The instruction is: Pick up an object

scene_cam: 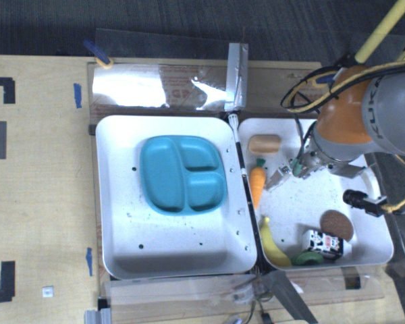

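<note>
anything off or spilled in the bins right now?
No spill or damage stands out. The blue divided plate sits slightly skewed in the left bin. In the right bin the banana and carrot crowd the inner wall, near the gripper.

tray [183, 174] in left bin [115, 235] (centred), carrot [256, 184] right

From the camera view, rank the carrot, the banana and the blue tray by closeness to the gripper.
1. Carrot, just left of the gripper, by the right bin's left wall.
2. Banana, below-left, near the front corner.
3. Blue tray, farthest, in the left bin.
</note>
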`<state>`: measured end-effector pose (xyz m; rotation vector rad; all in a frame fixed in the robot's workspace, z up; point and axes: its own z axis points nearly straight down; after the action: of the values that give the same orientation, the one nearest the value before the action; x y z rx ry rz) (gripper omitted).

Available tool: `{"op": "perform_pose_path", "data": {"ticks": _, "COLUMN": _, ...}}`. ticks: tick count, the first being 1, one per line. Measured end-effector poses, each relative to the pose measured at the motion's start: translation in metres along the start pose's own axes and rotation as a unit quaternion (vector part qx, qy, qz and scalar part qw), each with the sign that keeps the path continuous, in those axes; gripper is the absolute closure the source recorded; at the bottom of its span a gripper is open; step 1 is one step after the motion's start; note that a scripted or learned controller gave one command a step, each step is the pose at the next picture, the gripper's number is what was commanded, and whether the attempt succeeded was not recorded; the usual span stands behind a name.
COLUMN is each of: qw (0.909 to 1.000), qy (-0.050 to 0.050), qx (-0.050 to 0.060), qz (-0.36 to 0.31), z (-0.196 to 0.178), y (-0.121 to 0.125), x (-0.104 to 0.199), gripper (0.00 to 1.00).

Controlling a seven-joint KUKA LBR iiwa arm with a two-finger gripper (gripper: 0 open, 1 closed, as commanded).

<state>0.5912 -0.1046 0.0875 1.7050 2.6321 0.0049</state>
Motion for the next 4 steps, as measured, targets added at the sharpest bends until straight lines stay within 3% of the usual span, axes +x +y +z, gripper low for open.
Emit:
{"op": "perform_pose_path", "data": {"ticks": 1, "qw": 0.9985, "qy": -0.001, "qx": -0.002, "qz": -0.055, "z": -0.101, "y": 0.016, "x": 0.026, "gripper": 0.0}}
{"op": "perform_pose_path", "data": {"ticks": 2, "qw": 0.9981, "qy": 0.001, "qx": 0.003, "qz": 0.062, "z": -0.006, "y": 0.031, "x": -0.005, "gripper": 0.0}}
{"op": "perform_pose_path", "data": {"ticks": 3, "qw": 0.9922, "qy": 0.0, "qx": 0.001, "qz": 0.125, "z": -0.001, "y": -0.071, "x": 0.016, "gripper": 0.0}}
{"op": "perform_pose_path", "data": {"ticks": 4, "qw": 0.9987, "qy": -0.002, "qx": -0.002, "qz": 0.051, "z": -0.002, "y": -0.097, "x": 0.048, "gripper": 0.0}}
